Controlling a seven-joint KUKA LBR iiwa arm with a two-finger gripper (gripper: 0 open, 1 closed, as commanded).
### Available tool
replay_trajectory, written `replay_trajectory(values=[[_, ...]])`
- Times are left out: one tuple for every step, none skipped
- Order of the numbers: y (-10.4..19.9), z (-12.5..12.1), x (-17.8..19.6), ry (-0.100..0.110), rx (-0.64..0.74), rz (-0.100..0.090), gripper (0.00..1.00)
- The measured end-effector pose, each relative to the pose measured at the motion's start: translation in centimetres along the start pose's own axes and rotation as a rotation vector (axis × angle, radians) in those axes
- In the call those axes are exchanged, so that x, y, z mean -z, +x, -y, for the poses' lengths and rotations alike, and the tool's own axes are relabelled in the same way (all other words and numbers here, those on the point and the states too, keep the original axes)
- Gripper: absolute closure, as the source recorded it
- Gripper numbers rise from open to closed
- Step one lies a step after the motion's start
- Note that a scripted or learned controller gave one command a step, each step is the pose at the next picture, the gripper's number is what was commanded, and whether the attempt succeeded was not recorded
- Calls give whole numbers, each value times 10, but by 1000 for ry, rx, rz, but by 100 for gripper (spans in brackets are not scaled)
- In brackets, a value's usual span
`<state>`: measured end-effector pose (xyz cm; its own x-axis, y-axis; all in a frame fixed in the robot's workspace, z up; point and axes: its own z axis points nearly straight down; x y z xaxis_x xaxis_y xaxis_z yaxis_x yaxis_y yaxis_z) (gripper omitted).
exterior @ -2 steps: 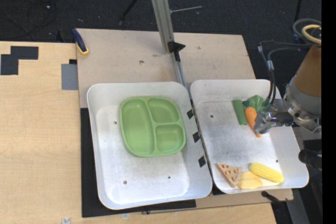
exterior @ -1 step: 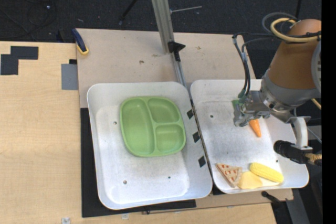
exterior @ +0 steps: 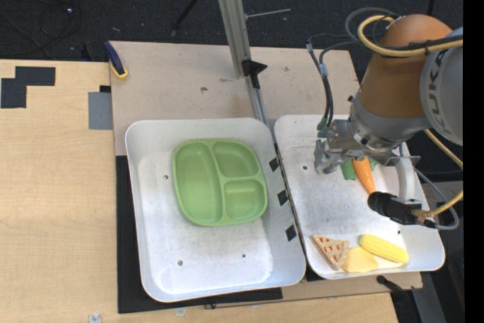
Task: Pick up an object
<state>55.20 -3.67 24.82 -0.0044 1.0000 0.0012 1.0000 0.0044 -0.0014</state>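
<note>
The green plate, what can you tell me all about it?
The green plate looks like smooth plastic, with rounded corners and three compartments: one long, two smaller. It lies flat, turned slightly askew, in the left white bin, resting on the bin's floor. I see no food in it, and nothing else touches it.

**Two bins side by side**

The left bin (exterior: 151, 253) holds a divided plate (exterior: 220, 182) near its centre. In the right bin (exterior: 318, 197), a carrot (exterior: 365, 175) lies toward the far right, under the gripper (exterior: 327, 161). At the near edge, a pizza slice (exterior: 330, 249) lies left of a corn cob (exterior: 383, 248).
</note>
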Motion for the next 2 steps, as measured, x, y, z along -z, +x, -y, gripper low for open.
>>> replay_trajectory(values=[[48,-21,-15,1,0,1,100],[101,-45,-10,0,0,1,100]])
